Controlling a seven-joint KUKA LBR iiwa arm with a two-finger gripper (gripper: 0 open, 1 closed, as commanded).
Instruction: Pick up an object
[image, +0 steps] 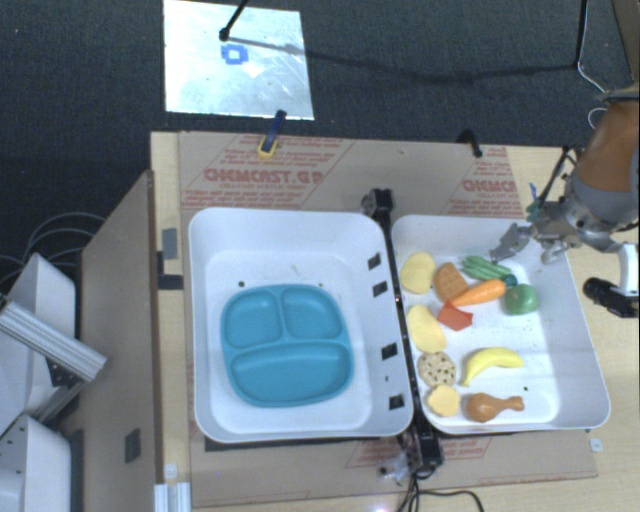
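Observation:
Several toy foods lie in the right bin (575, 345): a green pea pod (487, 268), a carrot (481, 292), a green round piece (520, 298), a brown bread piece (450, 281), a banana (492, 362) and a chicken drumstick (493, 405). My gripper (528, 246) hangs over the bin's far right part, just above and to the right of the pea pod. It is open, its fingers (506, 244) spread, and nothing sits between them.
The left bin (215, 250) holds a blue divided plate (288, 343). More food fills the right bin's left side: two yellow lumps (418, 270) (427, 328), a red piece (455, 318), a cookie (437, 369). A black latch bar (392, 300) divides the bins.

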